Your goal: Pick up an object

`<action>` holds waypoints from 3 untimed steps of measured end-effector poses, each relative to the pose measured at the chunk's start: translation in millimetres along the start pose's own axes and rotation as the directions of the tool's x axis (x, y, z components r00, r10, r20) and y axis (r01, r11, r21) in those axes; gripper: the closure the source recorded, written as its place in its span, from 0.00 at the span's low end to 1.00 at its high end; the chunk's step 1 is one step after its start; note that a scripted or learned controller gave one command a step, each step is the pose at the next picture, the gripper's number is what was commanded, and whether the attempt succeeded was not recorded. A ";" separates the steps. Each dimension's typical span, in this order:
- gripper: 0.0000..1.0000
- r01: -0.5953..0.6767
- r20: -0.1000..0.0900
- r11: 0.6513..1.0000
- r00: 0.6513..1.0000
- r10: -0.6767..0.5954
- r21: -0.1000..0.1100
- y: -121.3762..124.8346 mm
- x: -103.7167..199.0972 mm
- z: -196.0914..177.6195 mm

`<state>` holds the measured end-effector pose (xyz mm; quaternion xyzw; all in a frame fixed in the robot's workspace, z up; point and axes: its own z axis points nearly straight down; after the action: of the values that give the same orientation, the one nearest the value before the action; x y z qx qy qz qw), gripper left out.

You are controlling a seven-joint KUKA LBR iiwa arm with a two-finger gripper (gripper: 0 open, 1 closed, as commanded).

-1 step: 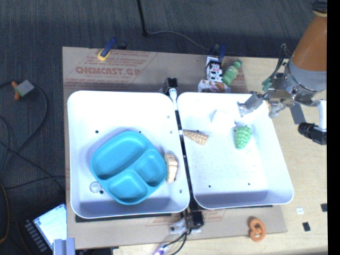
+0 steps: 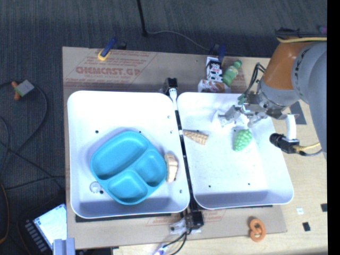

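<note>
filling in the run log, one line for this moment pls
pincer over right bin | green grapes loose just below | nothing held | cone by divider

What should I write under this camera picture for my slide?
Robot gripper hovers above green grapes in the right bin.

My arm [image 2: 308,73] comes in from the right edge, grey body with the orange band [image 2: 284,70] sitting just above the wrist. The wrist is bent down and toward the left, so the gripper [image 2: 236,114] hangs low at the upper right part of my view. I see its metal fingers [image 2: 227,114] spread apart, pointing leftward, with nothing between them.
</note>
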<state>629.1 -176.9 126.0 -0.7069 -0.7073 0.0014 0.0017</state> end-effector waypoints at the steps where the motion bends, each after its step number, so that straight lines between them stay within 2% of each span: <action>1: 0.00 0.000 0.003 1.000 1.000 0.000 -0.011 -34.9 49.4 38.3; 2: 0.00 -0.002 0.003 1.000 1.000 0.002 -0.012 -118.4 73.5 38.8; 3: 0.00 0.000 0.002 1.000 1.000 0.000 -0.006 -45.1 37.8 8.6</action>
<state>584.0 -139.1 117.7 -0.7070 -0.7072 0.0000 -0.0014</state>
